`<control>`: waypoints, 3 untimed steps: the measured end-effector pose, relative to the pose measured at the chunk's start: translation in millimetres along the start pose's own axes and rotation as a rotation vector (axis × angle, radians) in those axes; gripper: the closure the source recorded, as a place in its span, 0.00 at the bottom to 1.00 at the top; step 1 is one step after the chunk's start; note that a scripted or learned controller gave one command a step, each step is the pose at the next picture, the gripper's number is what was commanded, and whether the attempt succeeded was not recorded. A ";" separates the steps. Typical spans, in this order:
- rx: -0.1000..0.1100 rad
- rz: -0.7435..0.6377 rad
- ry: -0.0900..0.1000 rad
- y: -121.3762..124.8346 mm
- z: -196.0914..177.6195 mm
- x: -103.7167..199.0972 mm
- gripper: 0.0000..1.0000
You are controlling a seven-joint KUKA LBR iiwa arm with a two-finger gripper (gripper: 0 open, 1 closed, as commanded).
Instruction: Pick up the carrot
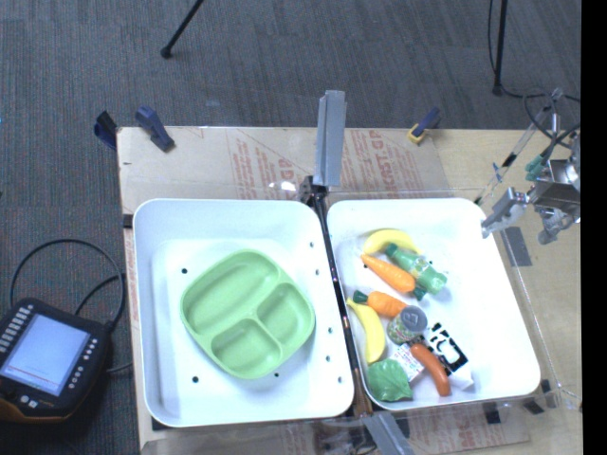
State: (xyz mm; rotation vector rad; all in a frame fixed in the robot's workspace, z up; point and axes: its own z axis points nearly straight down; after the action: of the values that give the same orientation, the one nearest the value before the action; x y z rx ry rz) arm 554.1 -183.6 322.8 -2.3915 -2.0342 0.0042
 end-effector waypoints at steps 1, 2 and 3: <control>0.003 -0.053 0.001 28.2 80.4 57.3 0.00; -0.015 0.054 0.002 42.0 211.1 74.7 0.00; 0.003 0.116 0.002 -16.1 166.1 45.8 0.00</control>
State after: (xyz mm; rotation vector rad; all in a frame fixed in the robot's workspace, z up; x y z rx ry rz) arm 545.0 -135.9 156.7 -2.5030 -1.8895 0.0046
